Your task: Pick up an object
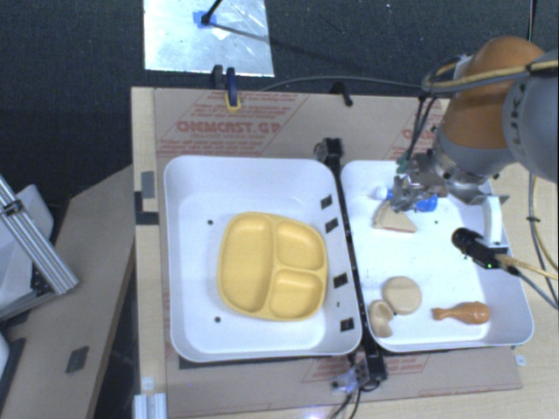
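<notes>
My gripper hangs low over the far part of the right bin. Just below it lies a tan wedge-shaped piece, and the gripper's tip is at the wedge's far edge. A blue and white object lies right behind the gripper, partly hidden by it. Nearer the front of that bin rest a round tan biscuit, a small pale lump and a brown drumstick.
The left bin holds a yellow divided plate. A black divider runs between the bins. A black part on a cable juts over the right bin's right side. The arm's orange band looms at the upper right.
</notes>
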`<state>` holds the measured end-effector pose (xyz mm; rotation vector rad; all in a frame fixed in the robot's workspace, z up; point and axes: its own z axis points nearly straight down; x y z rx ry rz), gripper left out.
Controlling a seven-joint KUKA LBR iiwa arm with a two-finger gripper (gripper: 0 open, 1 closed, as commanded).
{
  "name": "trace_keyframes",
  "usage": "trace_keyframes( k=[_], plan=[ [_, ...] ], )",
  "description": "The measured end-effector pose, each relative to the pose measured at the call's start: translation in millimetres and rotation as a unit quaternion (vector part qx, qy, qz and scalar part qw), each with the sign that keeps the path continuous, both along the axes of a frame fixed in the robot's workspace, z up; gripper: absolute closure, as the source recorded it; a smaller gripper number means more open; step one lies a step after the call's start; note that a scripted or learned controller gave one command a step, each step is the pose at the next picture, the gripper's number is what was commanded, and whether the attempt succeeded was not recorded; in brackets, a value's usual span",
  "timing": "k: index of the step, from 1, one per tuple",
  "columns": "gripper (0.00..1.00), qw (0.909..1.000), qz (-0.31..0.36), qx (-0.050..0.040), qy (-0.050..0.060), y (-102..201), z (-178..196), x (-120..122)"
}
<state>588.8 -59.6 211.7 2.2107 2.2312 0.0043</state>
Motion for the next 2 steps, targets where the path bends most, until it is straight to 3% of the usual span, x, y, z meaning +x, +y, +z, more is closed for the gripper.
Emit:
trace_keyframes(
  k=[2],
  plan=[
    [1.00, 1.0000, 0.000, 0.0001, -0.001, 105, 8, 35]
  ],
)
